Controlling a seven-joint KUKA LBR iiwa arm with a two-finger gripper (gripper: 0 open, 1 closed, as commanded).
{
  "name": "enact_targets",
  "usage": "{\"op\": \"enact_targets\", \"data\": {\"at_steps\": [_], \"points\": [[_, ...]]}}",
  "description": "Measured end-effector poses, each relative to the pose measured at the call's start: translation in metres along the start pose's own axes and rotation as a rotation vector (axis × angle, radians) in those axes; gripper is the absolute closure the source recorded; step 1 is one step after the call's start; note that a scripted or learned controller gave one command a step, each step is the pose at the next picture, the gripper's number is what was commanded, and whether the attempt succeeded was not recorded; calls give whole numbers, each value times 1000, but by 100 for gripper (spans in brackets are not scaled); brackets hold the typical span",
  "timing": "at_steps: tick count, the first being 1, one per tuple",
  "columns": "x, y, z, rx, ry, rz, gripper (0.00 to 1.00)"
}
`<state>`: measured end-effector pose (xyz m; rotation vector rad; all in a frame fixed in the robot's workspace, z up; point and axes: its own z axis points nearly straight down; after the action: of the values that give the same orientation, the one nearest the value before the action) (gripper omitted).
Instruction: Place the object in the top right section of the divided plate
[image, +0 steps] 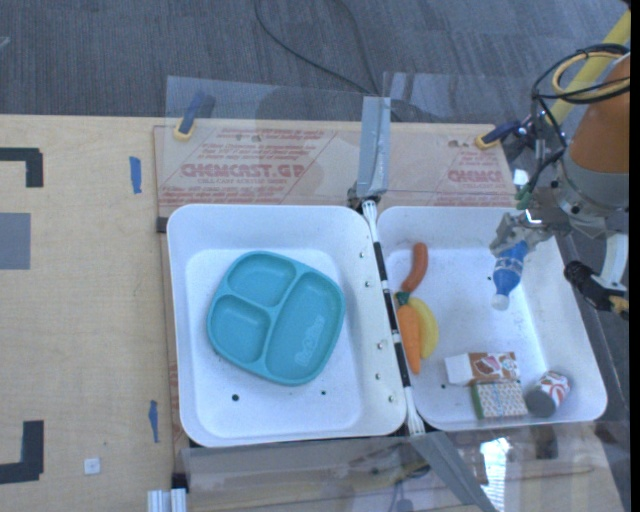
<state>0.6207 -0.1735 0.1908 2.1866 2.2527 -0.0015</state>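
Teal divided plate (277, 317) in the left white bin (190, 250), three sections showing, nothing in them. Just right of the seam between the bins, inside the right bin (580, 330) — a red-brown sausage (417, 267) at a slant, then a carrot (409, 338) and a banana (428, 328) pressed together. Further right, a small carton (483, 367) and a green-patterned box (499, 399) touching, with a small can (546, 392) on its side beside them. Up at the right bin's far side, a small blue-and-white bottle (508, 273) hanging cap-down from the tool (519, 238) — fingers clenched on its upper end, well apart from the plate. Pale wooden surface (80, 330) beneath.
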Motion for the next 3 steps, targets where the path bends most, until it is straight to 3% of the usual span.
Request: {"op": "enact_targets", "data": {"at_steps": [1, 2, 3], "points": [[49, 35, -22, -3, 0, -22, 100], [44, 38, -53, -4, -1, -119, 100], [104, 36, -22, 4, 2, 76, 100]]}}
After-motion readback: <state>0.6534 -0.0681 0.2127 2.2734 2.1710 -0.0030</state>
